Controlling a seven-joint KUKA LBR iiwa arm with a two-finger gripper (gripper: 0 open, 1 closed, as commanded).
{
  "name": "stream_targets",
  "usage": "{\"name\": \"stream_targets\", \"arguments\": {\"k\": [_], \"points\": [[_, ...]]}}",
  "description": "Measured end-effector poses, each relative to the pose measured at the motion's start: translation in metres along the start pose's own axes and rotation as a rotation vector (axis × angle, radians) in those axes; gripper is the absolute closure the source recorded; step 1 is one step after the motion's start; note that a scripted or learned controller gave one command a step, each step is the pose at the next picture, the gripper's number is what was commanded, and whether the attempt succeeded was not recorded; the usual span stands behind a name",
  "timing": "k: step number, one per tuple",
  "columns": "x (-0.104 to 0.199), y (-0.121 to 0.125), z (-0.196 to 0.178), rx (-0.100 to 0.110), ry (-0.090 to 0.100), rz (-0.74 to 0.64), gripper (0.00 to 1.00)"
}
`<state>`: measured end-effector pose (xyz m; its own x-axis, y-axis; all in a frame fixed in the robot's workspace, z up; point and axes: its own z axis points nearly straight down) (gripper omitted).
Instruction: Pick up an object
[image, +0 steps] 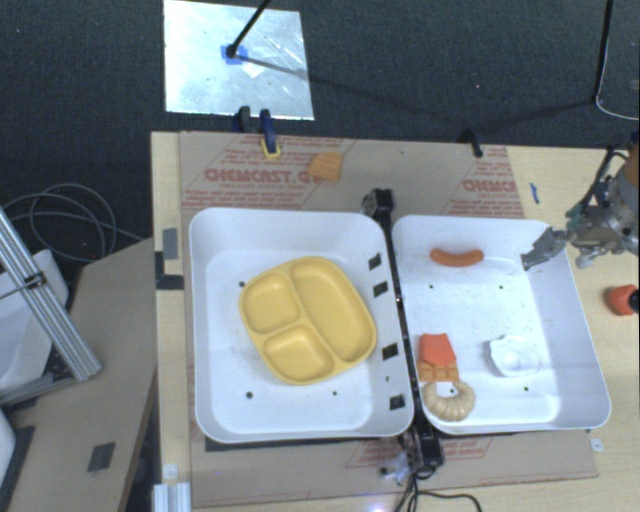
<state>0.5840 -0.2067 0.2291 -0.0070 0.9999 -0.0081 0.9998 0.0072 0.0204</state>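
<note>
The right bin (575, 330) holds an orange sausage (457, 257) near its far wall, an orange-red block (437, 352) by its left wall, a beige ring (449, 399) in the near left corner, and a small white cup-like piece (513, 355). My gripper (562, 252) hangs over the bin's far right corner, to the right of the sausage and apart from it. Its two grey fingers stand apart, open, with nothing between them.
The left bin (215, 300) carries a yellow three-part plate (307, 318). A tan block (325, 166) lies on the cardboard behind the bins. A red item (625, 298) sits on the bench right of the right bin. Black clips line the divide between the bins.
</note>
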Motion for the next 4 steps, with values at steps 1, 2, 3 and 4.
{"name": "stream_targets", "arguments": {"k": [1, 2, 3, 4], "points": [[0.016, 0.058, -0.113, 0.002, 0.002, -0.002, 0.00], [0.024, -0.062, -0.108, 0.023, 0.010, 0.010, 0.00], [0.087, -0.073, -0.132, 0.015, 0.009, -0.002, 0.00], [0.134, -0.094, -0.115, 0.019, 0.009, -0.001, 0.00]]}}
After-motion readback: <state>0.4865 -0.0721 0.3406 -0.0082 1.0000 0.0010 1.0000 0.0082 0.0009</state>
